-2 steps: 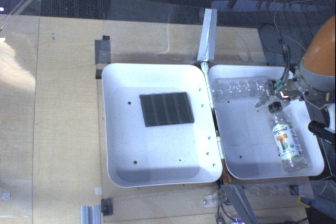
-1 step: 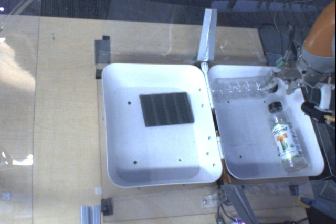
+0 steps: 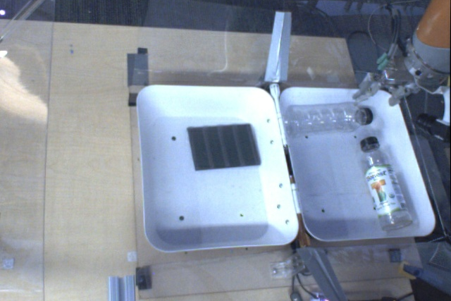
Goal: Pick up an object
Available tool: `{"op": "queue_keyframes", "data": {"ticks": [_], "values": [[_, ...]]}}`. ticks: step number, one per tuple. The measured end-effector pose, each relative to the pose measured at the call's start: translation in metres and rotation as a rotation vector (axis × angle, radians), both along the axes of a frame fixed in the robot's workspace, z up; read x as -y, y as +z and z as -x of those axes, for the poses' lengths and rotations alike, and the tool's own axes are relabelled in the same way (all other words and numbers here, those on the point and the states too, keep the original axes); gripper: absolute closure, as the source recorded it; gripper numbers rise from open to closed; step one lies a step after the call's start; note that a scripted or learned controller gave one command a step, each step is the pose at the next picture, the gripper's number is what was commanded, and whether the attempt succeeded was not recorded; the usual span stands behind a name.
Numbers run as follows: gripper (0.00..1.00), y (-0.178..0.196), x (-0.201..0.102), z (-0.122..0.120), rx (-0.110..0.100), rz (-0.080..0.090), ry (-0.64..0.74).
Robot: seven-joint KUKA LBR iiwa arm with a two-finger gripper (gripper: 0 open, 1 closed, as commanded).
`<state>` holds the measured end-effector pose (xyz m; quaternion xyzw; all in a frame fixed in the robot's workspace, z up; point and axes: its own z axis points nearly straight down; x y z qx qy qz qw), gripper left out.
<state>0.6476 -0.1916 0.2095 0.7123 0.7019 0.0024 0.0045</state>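
1. While nothing is yet lifted, the nearest candidate is a small clear bottle with a dark cap and an orange-and-green label [image 3: 382, 185], lying along the right side of the right bin [image 3: 331, 222], its cap pointing to the far side.
2. Left of it, across the divider, the left bin [image 3: 162, 215] carries a dark ribbed rectangular pad [image 3: 223, 146], lying flat near the bin's middle.
3. Farther back in the right bin, a larger clear plastic bottle [image 3: 320, 118] lies on its side along the far wall, its mouth pointing right.
4. Beyond that bottle's mouth, at the far right corner of the right bin, the gripper [image 3: 387, 87] hangs over the rim under the arm's orange band [image 3: 433, 21]; whether the fingers are released or clenched cannot be made out, and nothing shows between them.
5. Both bins sit on the pale wooden tabletop [image 3: 84, 151].
6. My reading: this is the approach step, before any grasp. The next move calls for bringing the gripper down over one bottle, most likely the larger one just beside it, and closing across its body rather than along its length.
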Motion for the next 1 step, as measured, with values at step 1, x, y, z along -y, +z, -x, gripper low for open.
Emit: {"op": "queue_keyframes", "data": {"ticks": [1], "values": [[0.0,0.0622,0.0004,-0.0229,0.0,-0.001,-0.167]]}}
